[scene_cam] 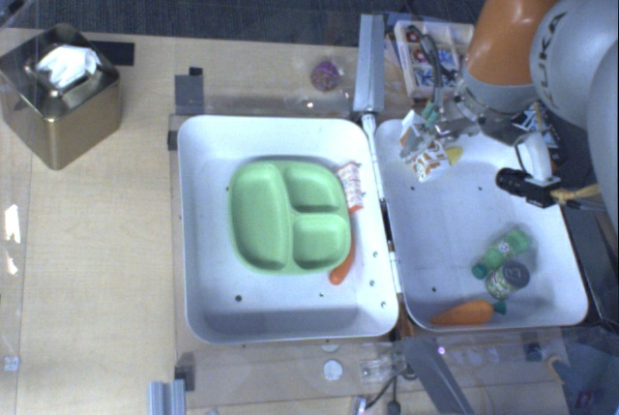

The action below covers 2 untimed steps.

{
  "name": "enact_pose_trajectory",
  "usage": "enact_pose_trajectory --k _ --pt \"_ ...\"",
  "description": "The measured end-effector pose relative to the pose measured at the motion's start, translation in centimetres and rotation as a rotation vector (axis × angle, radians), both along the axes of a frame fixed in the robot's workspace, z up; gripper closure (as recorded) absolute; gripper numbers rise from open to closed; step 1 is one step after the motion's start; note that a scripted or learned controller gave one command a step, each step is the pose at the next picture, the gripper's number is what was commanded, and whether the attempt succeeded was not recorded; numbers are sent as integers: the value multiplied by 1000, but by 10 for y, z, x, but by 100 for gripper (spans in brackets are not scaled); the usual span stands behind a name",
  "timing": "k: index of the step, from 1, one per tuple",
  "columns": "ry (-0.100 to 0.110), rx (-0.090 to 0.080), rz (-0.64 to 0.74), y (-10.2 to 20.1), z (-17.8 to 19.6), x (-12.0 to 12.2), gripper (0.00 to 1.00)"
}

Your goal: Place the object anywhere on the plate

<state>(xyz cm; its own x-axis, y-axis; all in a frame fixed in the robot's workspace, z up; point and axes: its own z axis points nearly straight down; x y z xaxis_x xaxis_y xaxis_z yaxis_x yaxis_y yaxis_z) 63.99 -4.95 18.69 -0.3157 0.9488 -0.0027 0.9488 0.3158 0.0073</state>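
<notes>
A crinkled packet point(428, 152) lies directly beneath the pincer point(437, 121), apparently touching.

I saw the pale wooden bench point(87, 239) carrying two white bins side by side, the left bin point(208, 210) and the right bin point(455, 220) touching. A brass-coloured box point(60, 118) stood near the bench's far left corner.

Near the bench's point(87, 287) left edge, toward the far corner: a brass-coloured box point(60, 99) with white tissue inside. By the far edge, beside the left bin's point(208, 210) far rim: a small purple disc point(326, 74). At the near edge: a small white disc point(333, 369).
</notes>
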Motion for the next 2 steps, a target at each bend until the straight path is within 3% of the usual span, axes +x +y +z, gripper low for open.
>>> enact_pose_trajectory --k 1,2 --pt "3 2 52 110 -1 -25 100" --pt "2 2 51 109 -1 -25 0"
